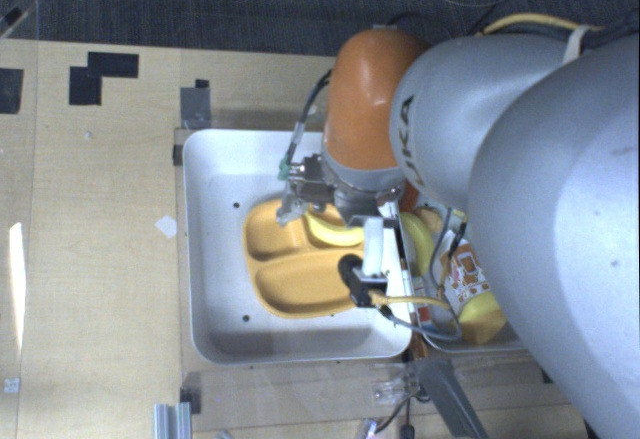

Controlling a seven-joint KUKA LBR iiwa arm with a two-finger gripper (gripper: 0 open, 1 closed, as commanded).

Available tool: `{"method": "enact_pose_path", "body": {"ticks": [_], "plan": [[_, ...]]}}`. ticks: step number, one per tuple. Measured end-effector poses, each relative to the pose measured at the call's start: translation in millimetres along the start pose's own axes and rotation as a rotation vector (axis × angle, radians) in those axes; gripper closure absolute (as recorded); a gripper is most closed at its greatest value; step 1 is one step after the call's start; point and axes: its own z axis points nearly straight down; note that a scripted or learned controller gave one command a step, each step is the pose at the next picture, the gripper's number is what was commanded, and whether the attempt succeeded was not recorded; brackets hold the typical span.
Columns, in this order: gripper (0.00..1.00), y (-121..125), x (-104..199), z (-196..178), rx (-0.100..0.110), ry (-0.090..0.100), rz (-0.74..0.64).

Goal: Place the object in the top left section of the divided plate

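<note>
the gripper (300, 199) is held low over the upper part of the yellow plate (290, 282) in the left bin (215, 257), likely for a placement there, though its jaw state cannot be told, and a pale yellow object (328, 227) is seen just beside it.

Single fixed overhead camera, slanted down on bins (210, 257), arm (520, 157) close.
</note>
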Motion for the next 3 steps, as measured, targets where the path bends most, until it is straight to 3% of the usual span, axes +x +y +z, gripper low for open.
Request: {"method": "enact_pose_path", "body": {"ticks": [1, 2, 3], "plan": [[0.00, 55.5, 53.4, -37.3, -0.001, 0.001, 0.410], [1.00, 55.8, 55.5, -48.1, -0.003, 0.002, 0.399], [1.00, 16.8, 71.4, 7.5, 0.001, 0.000, 0.172]]}}
